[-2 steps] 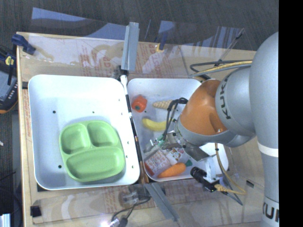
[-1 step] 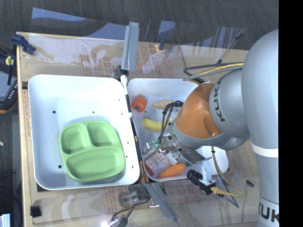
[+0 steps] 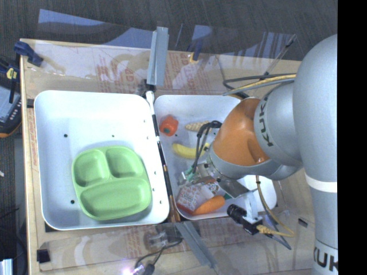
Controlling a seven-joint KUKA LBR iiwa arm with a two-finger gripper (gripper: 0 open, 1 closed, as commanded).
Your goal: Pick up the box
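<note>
The box (image 3: 188,197), a small carton with red and white print, lies near the front of the right bin (image 3: 172,105). An orange carrot (image 3: 210,205) rests against the box's right side. My gripper (image 3: 198,178) is down in the right bin just above the box's far edge, under the orange wrist band (image 3: 241,139). The arm's bulk hides most of the gripper and the back right of this bin. I cannot tell whether the gripper touches the box.
A yellow banana (image 3: 183,150), an ear of corn (image 3: 196,126) and a small red-orange fruit (image 3: 168,125) lie in the right bin's far left part. The left bin (image 3: 51,153) holds a green divided plate (image 3: 110,183). Cables hang near the bench's front right.
</note>
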